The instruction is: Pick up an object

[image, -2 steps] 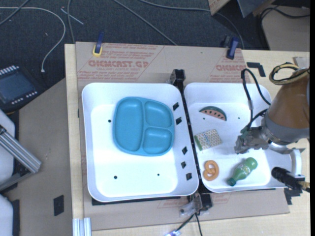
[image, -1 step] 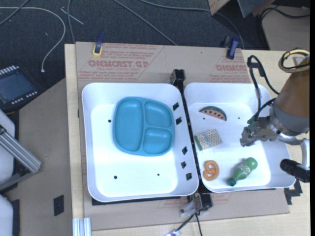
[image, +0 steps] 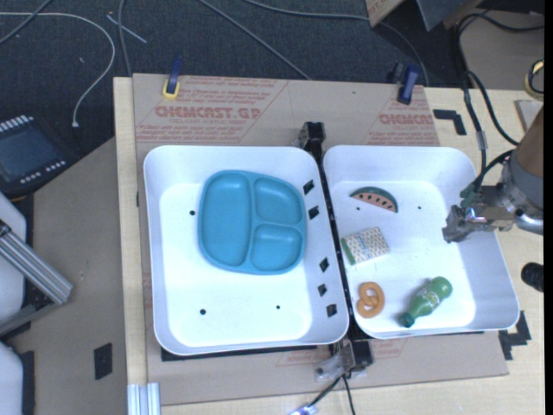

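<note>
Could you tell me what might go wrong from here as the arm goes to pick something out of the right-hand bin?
1. The gripper sits close to the right white bin's right wall, so a careless descent could strike it.
2. The green toy bottle lies on its side and tilted; being rounded, it may roll from closing fingers.
3. The orange pretzel-shaped toy and the flat watermelon slice lie low, so fingers may skim over them.

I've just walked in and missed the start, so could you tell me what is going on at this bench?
A robot arm is reaching in from the right, its gripper over the right edge of the right bin, with nothing visibly held. In that bin lie a watermelon slice, a small checked packet, a pretzel and a green bottle. The left bin holds a blue divided plate.
</note>
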Controlling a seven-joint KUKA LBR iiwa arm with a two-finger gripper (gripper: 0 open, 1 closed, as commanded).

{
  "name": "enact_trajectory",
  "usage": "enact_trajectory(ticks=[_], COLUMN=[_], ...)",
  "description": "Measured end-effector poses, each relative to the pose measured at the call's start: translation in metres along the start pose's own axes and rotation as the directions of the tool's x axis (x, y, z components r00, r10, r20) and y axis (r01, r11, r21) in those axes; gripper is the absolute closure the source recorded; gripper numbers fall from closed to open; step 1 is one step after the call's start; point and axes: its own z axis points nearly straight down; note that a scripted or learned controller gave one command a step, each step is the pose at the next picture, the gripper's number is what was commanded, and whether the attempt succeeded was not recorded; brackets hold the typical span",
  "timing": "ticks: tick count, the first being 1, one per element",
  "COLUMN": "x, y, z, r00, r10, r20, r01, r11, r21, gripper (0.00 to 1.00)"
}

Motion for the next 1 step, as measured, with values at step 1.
enact_trajectory(ticks=[1], x=[0.0000], y=[0.0007], z=[-0.0067], r00=[1.000], r10=[0.000], r20=[-0.002], r01=[0.000], r11=[1.000], r21=[0.006], gripper=[1.00])
